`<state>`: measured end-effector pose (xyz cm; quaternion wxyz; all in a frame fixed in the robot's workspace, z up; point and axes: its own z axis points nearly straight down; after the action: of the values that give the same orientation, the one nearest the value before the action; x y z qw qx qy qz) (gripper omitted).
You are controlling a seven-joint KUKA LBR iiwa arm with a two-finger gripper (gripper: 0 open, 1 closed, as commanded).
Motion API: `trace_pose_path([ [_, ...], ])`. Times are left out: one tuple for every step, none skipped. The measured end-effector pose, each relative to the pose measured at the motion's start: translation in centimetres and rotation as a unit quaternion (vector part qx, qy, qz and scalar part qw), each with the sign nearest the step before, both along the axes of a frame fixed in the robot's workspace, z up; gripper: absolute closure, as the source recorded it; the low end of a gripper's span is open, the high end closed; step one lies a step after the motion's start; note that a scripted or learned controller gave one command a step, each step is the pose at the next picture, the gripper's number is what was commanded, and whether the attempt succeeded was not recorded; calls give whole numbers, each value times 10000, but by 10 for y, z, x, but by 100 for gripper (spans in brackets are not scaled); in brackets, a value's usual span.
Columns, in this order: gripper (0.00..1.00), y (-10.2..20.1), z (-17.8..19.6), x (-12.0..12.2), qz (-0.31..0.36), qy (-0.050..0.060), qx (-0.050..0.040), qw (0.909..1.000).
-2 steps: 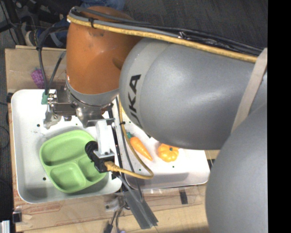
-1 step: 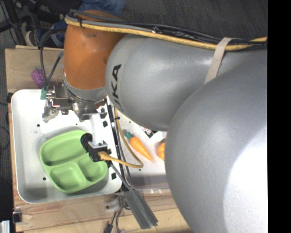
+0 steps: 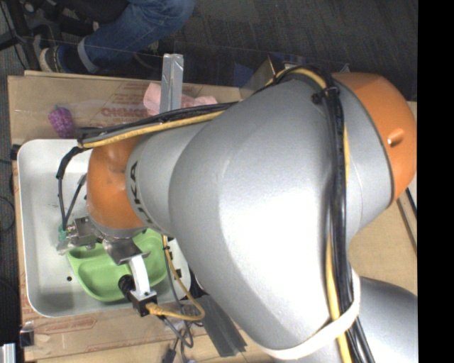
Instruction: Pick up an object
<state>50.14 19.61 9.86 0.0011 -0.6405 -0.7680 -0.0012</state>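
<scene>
A light green plastic object, shaped like a shallow dish, lies in the near part of the left white bin. My gripper reaches down at the green object's left edge, under the orange wrist band. The arm's bulk hides most of the gripper and part of the green object. I cannot tell whether the gripper touches it. The large grey arm covers the whole right side of the view, where the right bin would be.
A purple object and a pink object lie on the cardboard behind the left bin. A grey upright post stands there too. A person in jeans stands beyond the bench.
</scene>
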Motion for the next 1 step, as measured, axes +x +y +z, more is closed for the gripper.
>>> trace_pose_path([
  [0,-18,93,83,539,6,-21,9985],
])
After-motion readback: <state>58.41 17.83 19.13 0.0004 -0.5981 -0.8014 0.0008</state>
